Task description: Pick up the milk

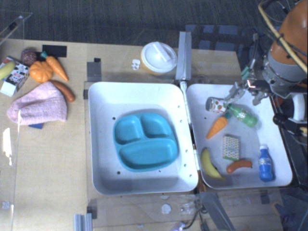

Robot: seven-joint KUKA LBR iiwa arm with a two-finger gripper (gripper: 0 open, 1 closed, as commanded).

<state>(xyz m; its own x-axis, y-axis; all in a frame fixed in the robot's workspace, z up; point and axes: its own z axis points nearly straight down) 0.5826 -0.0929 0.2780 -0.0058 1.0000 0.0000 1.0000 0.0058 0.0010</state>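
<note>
You see the gripper (244,91) hovering over the right bin's (284,143) far edge, fingers spread and holding nothing; the blue milk bottle (265,163) stands near its front-right corner.

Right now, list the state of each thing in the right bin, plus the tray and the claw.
can: lying on its side
green bottle: lying flat
carrot: lying flat
sponge: lying flat
banana: against the bin's near wall
sausage: lying flat
blue bottle: lying flat
blue tray: right side up
claw: above the bin's far edge
</note>
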